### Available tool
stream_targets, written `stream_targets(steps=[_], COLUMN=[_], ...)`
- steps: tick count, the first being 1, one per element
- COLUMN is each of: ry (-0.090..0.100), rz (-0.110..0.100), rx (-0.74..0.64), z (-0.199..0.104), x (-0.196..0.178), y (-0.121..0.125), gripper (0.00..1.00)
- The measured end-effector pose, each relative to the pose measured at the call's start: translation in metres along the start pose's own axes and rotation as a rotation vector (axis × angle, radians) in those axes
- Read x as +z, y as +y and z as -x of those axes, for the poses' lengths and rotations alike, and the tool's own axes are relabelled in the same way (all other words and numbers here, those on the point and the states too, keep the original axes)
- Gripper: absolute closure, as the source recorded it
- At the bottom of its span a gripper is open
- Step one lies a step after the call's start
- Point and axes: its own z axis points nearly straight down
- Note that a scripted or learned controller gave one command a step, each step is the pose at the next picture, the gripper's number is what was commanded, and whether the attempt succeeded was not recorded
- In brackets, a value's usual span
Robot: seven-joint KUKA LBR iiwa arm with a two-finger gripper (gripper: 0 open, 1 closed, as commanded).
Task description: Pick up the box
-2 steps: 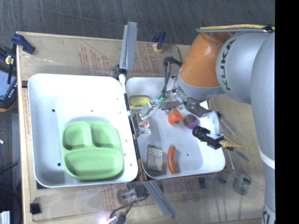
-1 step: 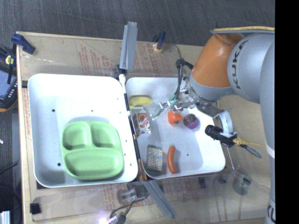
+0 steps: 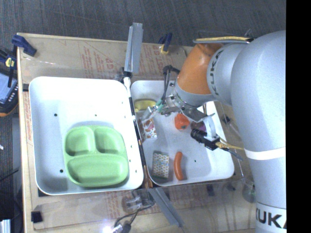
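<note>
**White bins, arm low over the right one, box not yet lifted**

White plastic forms both bins. The left bin (image 3: 43, 130) carries a green divided tray (image 3: 96, 155), lying flat and well apart from the work. The right bin (image 3: 221, 166) holds the clutter: a small printed box (image 3: 149, 128) against the wall it shares with the left bin, a yellow item (image 3: 144, 104) just behind it, a patterned packet (image 3: 161, 165) and an orange sausage-shaped piece (image 3: 179, 165) side by side near the front, and an orange-red object (image 3: 181, 122) towards the middle.

The arm (image 3: 243, 81) hangs over the rear of the right bin, its gripper (image 3: 163, 108) beside the yellow item and just above the box. Whether the gripper is spread or closed cannot be told; the wrist hides it. The box appears to rest on the bin floor, probably ungrasped. Its place against the wall leaves little room on that side, so a miss seems a fair risk.
</note>
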Motion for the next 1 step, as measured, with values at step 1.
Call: stream_targets(steps=[1], ry=[0.011], rz=[-0.021], rx=[-0.268], z=[-0.0102], x=[-0.0732], y=[-0.0387], gripper=[0.0])
